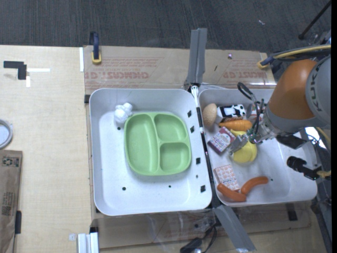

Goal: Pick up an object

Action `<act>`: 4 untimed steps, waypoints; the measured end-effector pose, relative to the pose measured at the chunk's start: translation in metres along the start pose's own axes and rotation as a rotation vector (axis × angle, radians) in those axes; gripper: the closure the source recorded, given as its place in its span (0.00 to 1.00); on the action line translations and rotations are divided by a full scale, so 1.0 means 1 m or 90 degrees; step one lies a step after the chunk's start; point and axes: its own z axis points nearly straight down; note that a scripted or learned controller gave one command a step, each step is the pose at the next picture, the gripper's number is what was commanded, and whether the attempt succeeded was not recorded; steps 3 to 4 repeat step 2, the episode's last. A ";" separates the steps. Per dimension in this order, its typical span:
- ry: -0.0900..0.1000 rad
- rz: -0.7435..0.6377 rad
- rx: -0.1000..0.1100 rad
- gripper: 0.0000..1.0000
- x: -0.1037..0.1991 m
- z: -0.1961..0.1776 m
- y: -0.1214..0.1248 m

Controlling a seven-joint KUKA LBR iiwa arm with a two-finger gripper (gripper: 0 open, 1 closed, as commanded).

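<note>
My gripper [252,136] hangs low in the right bin [289,191], at its middle. It sits just above a yellow lemon [244,154] and just below an orange carrot [237,124]; whether it touches either I cannot tell. A pink snack packet [221,140] lies to its left. A brown egg-shaped item [209,114] and a black and white cow toy [232,111] lie at the back of the bin. Toward the front are another packet [227,176] and two sausages [231,193] [256,183].
The left bin [105,183] holds a green divided plate [157,143] and a small white object [122,112] at its back left corner. A grey divider post [197,57] stands behind the two bins. The arm's orange band [295,91] looms over the right bin's back right.
</note>
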 end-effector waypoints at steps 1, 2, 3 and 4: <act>-0.001 0.002 -0.001 1.00 -0.001 -0.010 0.000; 0.000 -0.033 0.001 1.00 0.034 -0.119 0.039; 0.000 -0.033 0.001 1.00 0.034 -0.119 0.039; 0.000 -0.033 0.001 1.00 0.034 -0.119 0.039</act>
